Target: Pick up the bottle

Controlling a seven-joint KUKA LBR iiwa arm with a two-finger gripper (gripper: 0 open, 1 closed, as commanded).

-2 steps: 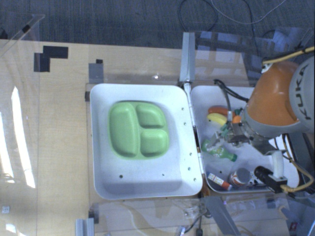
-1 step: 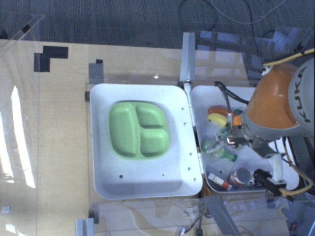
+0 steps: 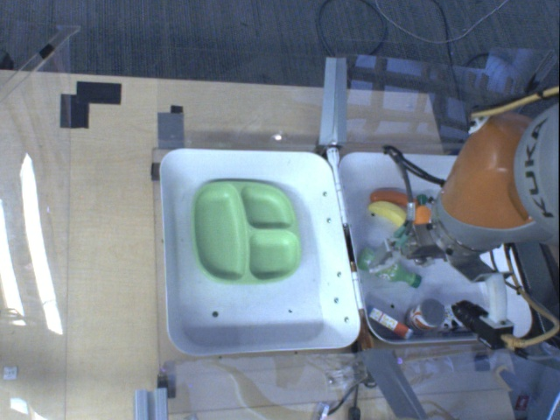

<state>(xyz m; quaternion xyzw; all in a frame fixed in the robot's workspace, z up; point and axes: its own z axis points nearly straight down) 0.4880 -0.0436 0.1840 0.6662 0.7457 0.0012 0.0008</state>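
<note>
The bottle (image 3: 388, 267) is clear with green parts and lies on its side near the left wall of the right bin (image 3: 352, 191). My gripper (image 3: 411, 245) hangs low just above and to the right of it, under the orange band of the arm (image 3: 490, 182). The gripper's body hides part of the bottle, and I cannot tell whether they touch.
A yellow banana (image 3: 386, 212) and an orange item (image 3: 390, 197) lie behind the gripper. A small red and white tube (image 3: 390, 322) and a round brown can (image 3: 428, 314) sit at the bin's front. The left bin (image 3: 188, 313) holds a green divided plate (image 3: 247, 231).
</note>
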